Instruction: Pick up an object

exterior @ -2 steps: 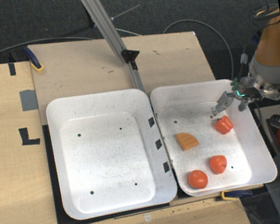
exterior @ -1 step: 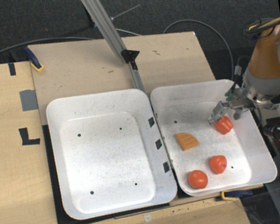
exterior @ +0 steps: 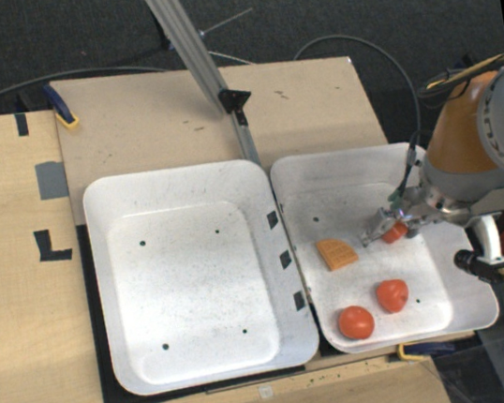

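1. Two shallow white plastic bins are seen side by side on a pale wooden bench [exterior: 155, 130]: the left bin [exterior: 115, 265] and the right bin [exterior: 342, 172].
2. The grey arm with an orange band [exterior: 470, 138] is seen reaching in from the right, over the right bin's far right part.
3. The two-finger gripper [exterior: 391, 226] is placed low in the right bin, and a small red-orange object [exterior: 395, 233] is seen right at its tip. Whether that object is clamped between the fingers cannot be told, and the state of the claw cannot be told either.
4. A flat orange-tan wedge-shaped piece [exterior: 336, 254] is found on the right bin's floor, just left of the gripper and apart from it.
5. Two round red tomato-like balls are found near the front of the right bin: one ball [exterior: 355, 322] towards the front left, the other ball [exterior: 392, 295] just to its right, slightly apart.
6. A slanted grey metal rail [exterior: 189, 44] is seen crossing the bench behind the bins.
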{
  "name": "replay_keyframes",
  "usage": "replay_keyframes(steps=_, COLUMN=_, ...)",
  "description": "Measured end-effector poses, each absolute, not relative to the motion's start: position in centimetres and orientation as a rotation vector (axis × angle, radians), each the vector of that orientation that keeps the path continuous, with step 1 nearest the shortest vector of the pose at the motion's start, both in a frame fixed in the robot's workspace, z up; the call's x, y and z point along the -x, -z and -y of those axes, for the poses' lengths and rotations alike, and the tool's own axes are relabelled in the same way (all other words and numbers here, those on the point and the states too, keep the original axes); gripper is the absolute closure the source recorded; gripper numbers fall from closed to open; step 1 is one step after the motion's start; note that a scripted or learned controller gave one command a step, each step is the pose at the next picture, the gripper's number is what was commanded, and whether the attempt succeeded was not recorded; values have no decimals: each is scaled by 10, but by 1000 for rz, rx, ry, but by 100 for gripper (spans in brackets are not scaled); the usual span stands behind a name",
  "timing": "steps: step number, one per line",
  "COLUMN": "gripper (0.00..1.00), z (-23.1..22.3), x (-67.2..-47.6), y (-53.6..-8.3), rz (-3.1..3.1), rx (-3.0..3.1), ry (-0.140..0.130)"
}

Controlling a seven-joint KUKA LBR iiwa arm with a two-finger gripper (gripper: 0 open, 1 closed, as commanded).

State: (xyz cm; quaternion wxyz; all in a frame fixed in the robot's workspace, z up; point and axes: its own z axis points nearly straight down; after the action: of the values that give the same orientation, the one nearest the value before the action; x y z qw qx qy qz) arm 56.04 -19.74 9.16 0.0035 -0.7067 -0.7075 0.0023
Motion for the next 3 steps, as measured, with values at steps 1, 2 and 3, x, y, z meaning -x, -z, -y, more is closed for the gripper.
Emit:
replay_keyframes(steps=1, gripper=0, z=197, x=-560, y=-89, rz=2222, rx=2221, ry=-2)
replay_keyframes(steps=2, gripper=100, z=197, x=-561, y=-99, rz=2223, rx=2219, ry=-2)
replay_keyframes(steps=3, gripper=100, z=200, x=-559, y=-142, rz=2223, rx=2223, ry=1)
